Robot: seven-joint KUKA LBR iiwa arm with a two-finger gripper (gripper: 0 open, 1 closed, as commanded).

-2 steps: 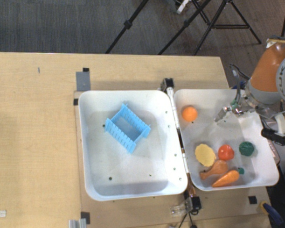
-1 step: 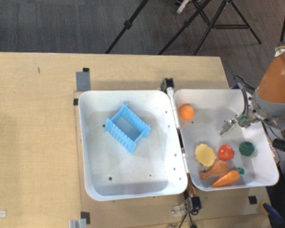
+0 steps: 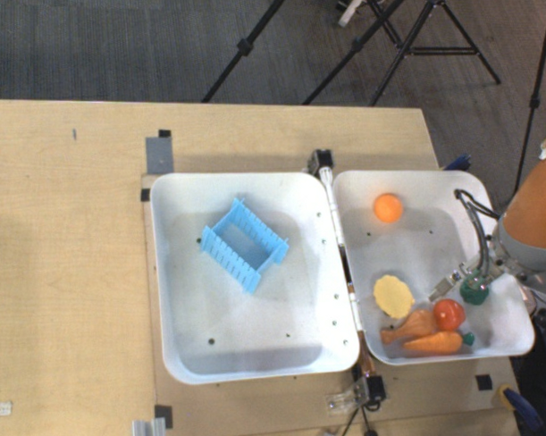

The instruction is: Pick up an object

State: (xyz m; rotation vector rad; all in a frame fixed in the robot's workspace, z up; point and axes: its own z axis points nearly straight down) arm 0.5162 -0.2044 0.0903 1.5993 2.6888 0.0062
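**Q:** What is laid out on the counter (image 3: 69, 264)?

**A:** Two shallow white bins are seen side by side on a pale wooden counter, viewed from above at a slant. In the left bin (image 3: 184, 350) a light blue open frame with ribbed sides (image 3: 243, 243) is lying near the middle, turned at an angle. In the right bin (image 3: 505, 339) several small objects are gathered: an orange ball (image 3: 388, 208) toward the far edge, a flat yellow piece (image 3: 393, 296) nearer the middle, and, along the near edge, a red tomato-like object (image 3: 448, 314) and two carrot-like orange pieces (image 3: 434, 344) lying close together.

**Q:** Where is the gripper?

**A:** The grey arm with its orange band (image 3: 534, 214) is seen at the right edge of the counter, reaching over the right bin. The gripper (image 3: 467, 282) is lowered into that bin near its right wall. A dark green rounded part (image 3: 474, 292) is seen at its tip. Whether the gripper is spread or pressed together cannot be told.

**Q:** How are the objects placed relative to the gripper?

**A:** The red tomato-like object is just beside the gripper, toward the near edge; whether they are touching cannot be told. The carrot-like pieces lie just beyond it. The yellow piece is nearby, toward the left bin. The orange ball is well apart, toward the far edge. Nothing is seen held by the gripper.
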